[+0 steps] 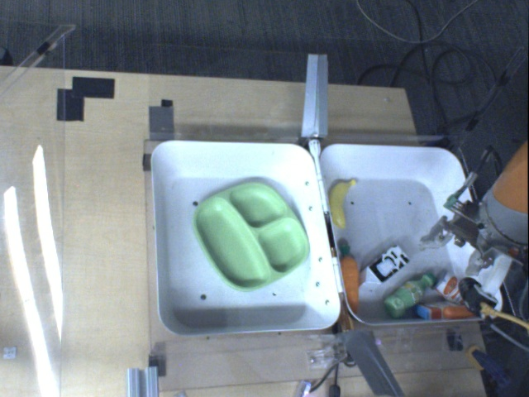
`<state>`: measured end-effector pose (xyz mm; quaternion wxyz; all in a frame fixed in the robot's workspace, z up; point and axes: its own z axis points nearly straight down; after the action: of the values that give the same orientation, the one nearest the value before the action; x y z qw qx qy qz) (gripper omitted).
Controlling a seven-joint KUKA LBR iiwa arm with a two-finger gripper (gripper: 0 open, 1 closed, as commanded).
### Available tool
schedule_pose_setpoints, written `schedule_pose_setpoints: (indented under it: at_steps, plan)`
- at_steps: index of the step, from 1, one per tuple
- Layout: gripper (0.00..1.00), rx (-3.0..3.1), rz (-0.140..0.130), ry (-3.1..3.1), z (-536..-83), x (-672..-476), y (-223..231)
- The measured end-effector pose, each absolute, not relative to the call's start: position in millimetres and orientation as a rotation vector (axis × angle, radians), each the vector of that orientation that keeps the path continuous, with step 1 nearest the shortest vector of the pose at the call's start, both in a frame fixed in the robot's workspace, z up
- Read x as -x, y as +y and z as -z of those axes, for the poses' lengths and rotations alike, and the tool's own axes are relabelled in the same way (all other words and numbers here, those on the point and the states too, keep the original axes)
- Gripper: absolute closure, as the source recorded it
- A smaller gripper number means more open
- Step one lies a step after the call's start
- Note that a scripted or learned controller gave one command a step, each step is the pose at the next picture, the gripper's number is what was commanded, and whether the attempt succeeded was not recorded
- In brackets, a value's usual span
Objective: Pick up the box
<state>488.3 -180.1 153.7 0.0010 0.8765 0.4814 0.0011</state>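
Small black-and-white printed box [389, 263] lay in right white bin [388, 160], near orange carrot [351, 279] and green bottle [407, 296]. Gripper [463, 230] hovered at bin's right wall, apart from box; claw state could not be told. Approach step; next likely leftward reach, descent over box.

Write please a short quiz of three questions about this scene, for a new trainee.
1. True or false: the green tray lies in the left bin.
2. Which thing lies nearest the divider in the right bin? A) banana B) box C) green bottle
3. Fill in: the carrot lies along the right bin's ____ wall.

Key: 1 true; 2 A; 3 left. The pincer is at the right bin's right edge, apart from the box.
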Motion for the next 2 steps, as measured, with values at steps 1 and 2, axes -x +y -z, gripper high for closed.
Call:
schedule_pose_setpoints:
  at_steps: [1,2]
  plan:
    - [0.0,-2.987,-0.046,0.863,-114,-497.2,-179]
    - [0.0,-3.069,-0.005,0.666,-113,-510.0,-94]
